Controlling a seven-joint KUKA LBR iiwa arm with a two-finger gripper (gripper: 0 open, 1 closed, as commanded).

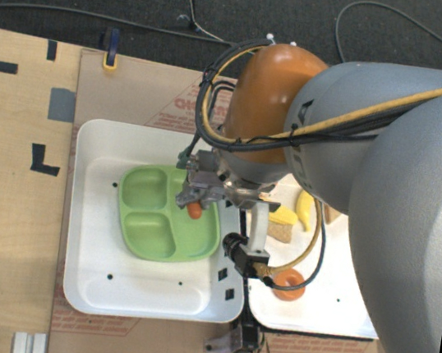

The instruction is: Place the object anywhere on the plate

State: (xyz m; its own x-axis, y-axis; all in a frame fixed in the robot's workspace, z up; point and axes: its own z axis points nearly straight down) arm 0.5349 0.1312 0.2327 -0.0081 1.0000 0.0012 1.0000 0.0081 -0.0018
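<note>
Big and grey, the robot arm comes in from the right and covers much of the right bin. It has a round orange band just above the wrist, with yellow and black cables looping around it.

At the end of the arm, the pincer hangs over the right edge of the green plate. A small orange-red thing shows right at its tip, just over the plate's right side. I cannot tell if the pincer has hold of it or if it lies on the plate, and I cannot tell how far the pincer is open.

That plate has three little sections and sits in the left bin, tilted a bit.

Over in the right bin, a banana lies next to a yellow block, with a brownish piece just below it. An orange round thing sits nearer the front, partly behind a cable.

Both bins rest on brown cardboard on the table.
</note>
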